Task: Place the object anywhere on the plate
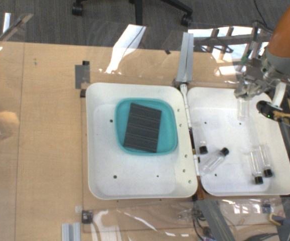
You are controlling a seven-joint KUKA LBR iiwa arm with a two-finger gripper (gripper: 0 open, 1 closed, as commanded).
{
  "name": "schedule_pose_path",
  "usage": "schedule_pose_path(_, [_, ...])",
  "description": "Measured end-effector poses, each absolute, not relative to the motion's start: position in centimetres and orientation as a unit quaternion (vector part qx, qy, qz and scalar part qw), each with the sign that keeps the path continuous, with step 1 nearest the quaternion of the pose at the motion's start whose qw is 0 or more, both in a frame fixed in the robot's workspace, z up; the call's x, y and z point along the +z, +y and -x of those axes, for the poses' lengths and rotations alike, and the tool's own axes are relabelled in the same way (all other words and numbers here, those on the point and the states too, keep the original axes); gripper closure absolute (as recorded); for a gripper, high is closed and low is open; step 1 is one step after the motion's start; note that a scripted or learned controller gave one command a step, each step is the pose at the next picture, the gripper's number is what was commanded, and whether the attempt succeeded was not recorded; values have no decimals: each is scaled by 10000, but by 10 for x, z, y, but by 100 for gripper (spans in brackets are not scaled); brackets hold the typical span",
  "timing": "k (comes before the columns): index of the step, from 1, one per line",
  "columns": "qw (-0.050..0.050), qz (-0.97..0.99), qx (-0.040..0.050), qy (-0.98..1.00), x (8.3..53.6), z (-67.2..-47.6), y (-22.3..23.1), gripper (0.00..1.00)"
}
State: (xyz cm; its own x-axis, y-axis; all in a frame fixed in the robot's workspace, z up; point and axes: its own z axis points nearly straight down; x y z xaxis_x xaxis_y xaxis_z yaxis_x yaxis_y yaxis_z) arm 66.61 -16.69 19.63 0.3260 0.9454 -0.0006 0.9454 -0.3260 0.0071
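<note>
Wooden bench [34, 134] carrying two white bins, jaws [243, 103] over the right bin's [280, 185] far side, gripping an upright clear vial [243, 110] between them, teal plate [171, 134] with dark ridged block [143, 127] well left of the jaws, in the left bin [100, 174], spare vials [261, 163] nearer the camera

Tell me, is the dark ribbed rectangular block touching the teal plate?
Touching. In the camera view, the dark ribbed rectangular block lies flat on the teal plate, inside its rim.
</note>
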Motion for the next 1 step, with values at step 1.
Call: schedule_pose_path(1, [31,-8143,19,5805,196,-666,-167,0])
